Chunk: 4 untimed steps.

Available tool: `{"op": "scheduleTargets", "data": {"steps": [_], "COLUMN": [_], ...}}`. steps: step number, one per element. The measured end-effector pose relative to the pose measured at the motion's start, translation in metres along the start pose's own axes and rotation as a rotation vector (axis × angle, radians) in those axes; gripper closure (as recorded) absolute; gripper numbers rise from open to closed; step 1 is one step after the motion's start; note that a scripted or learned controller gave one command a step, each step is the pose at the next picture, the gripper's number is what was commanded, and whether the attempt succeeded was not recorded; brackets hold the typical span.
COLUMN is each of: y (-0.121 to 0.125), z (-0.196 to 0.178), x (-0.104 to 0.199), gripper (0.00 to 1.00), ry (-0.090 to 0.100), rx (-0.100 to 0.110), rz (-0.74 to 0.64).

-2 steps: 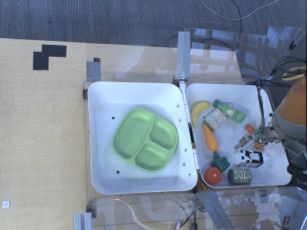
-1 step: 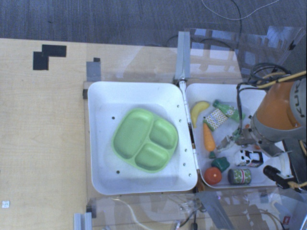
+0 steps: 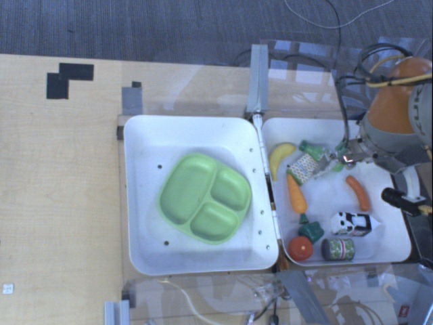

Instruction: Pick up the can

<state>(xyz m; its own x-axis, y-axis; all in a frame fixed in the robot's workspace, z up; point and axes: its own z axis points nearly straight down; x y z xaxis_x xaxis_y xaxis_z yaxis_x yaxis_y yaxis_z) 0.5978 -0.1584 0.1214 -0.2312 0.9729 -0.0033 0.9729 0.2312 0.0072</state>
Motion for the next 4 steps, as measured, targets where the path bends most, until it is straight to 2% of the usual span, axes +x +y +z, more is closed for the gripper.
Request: {"op": "scheduleTargets", "data": {"steps": [1, 2, 3, 4], "y": [-0.056, -0.056, 0.016, -0.015], "z": [0.032, 0.032, 0.034, 0.032], "x": [-0.011, -0.011, -0.031, -0.001], "gripper": [0.0, 0.0, 0.0, 0.0], "ry": [0.0, 0.0, -0.001, 0.001], "rx": [-0.001, -0.001, -0.001, 0.002], "rz": [0.119, 0.119, 0.081, 0.342]}}
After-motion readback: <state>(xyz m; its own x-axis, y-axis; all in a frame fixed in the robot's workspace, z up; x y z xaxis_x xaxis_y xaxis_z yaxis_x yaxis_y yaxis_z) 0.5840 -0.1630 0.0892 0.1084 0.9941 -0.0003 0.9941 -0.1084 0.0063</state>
